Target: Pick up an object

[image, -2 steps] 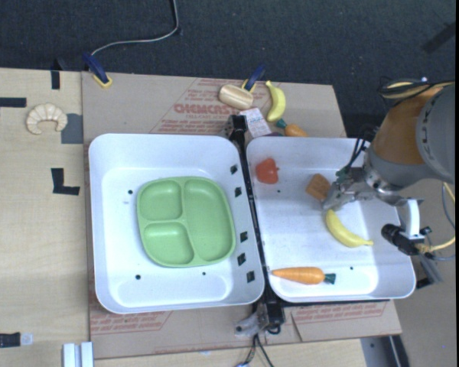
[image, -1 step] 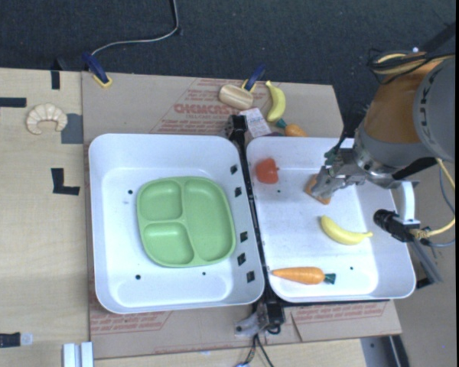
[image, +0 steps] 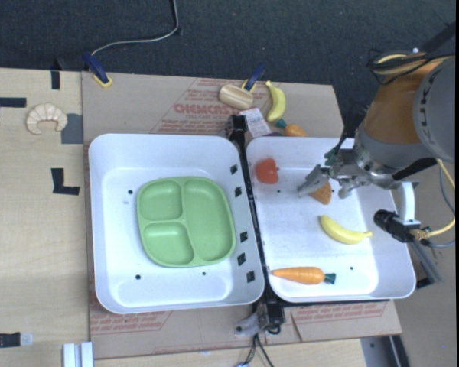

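A croissant [image: 46, 118] is lying on the bench [image: 30, 228] near its far-left corner. The left bin [image: 107, 167] is carrying a green divided plate [image: 187, 222] at its centre, with bare floor all around it. Behind the bins, a small bun-like item [image: 236, 95], a banana [image: 275, 101] and a partly hidden orange item [image: 294, 130] are lying on cardboard [image: 191, 109]. In the right bin [image: 390, 281], a red tomato [image: 268, 170] is sitting at the far-left corner, a carrot [image: 298, 275] along the near edge, a yellow banana [image: 343, 231] near the centre. The gripper [image: 327, 182] is hanging over the far part, fingers spread, straddling a small orange wedge-shaped object [image: 321, 195] that is largely masked; actual contact is not discernible. The arm [image: 405, 117] is covering the bin's far-right corner.
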`<state>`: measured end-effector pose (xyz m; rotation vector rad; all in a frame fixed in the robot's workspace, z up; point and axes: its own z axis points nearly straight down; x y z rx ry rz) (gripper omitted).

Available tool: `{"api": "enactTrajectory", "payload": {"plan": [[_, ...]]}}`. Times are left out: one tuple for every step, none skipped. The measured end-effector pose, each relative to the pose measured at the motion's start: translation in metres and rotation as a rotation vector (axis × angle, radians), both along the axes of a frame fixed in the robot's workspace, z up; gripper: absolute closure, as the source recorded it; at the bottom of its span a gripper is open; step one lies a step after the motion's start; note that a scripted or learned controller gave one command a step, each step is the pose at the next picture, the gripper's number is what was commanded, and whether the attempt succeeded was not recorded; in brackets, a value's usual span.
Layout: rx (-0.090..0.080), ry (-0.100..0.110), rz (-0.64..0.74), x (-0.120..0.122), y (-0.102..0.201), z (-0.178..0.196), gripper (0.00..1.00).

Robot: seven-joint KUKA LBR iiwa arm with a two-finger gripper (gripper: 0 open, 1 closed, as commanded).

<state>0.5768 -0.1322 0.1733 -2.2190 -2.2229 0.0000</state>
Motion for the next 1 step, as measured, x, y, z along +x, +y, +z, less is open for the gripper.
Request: {"api": "enactTrajectory", "payload": {"plan": [[-0.001,0.002,-0.003,-0.0386,-0.0442,-0.0342,0.0]]}}
